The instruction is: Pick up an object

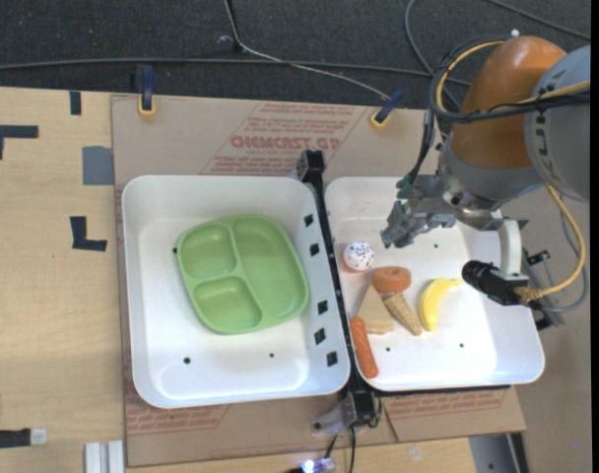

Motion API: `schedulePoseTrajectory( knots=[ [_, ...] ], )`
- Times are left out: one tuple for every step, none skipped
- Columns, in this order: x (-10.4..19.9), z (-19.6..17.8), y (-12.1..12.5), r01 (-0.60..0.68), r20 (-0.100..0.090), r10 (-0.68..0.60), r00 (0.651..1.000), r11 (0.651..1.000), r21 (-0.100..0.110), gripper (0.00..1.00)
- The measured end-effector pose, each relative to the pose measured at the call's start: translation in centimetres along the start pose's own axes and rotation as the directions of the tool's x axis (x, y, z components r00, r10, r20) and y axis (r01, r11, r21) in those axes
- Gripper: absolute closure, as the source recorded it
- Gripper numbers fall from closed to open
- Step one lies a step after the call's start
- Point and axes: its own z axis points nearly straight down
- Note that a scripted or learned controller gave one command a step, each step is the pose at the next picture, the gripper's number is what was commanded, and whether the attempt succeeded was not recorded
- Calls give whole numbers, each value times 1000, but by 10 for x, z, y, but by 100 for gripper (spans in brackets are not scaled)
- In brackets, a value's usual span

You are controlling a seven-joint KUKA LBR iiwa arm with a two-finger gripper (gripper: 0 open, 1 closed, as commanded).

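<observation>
Orange carrot-like piece (364,348) sits nearest, at front-left of the right bin (497,368), then a cone (402,310), banana (434,303) and small white ball (358,255); green tray (242,272) is in the left bin (147,264). Gripper (396,233) hovers over the bin's rear, just right of the ball, holding nothing; can't tell if jaws are spread. Approach step, I'd judge: next needs lining up over one item & descending.

1. This is a robotics lab or test cell, not a home or shop.
2. A wooden bench (43,294) carries a printed cardboard sheet (280,141) held down by yellow clamps (146,101).
3. Two shallow white bins (147,264) sit side by side on it, joined by black clips.
4. Black tape marks (83,233) are stuck on the bench.
5. An industrial arm (506,97) with an orange band reaches in, trailing loose cables (280,62).
6. The right bin holds plastic toy food (393,299).
</observation>
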Motion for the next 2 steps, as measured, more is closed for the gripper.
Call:
schedulePoseTrajectory(
  knots=[
    [54, -4, -5, 2, 0, -2, 1000, 1000, -1, 100],
    [115, 6, -22, 2, 0, -2, 1000, 1000, 0, 100]
  ],
)
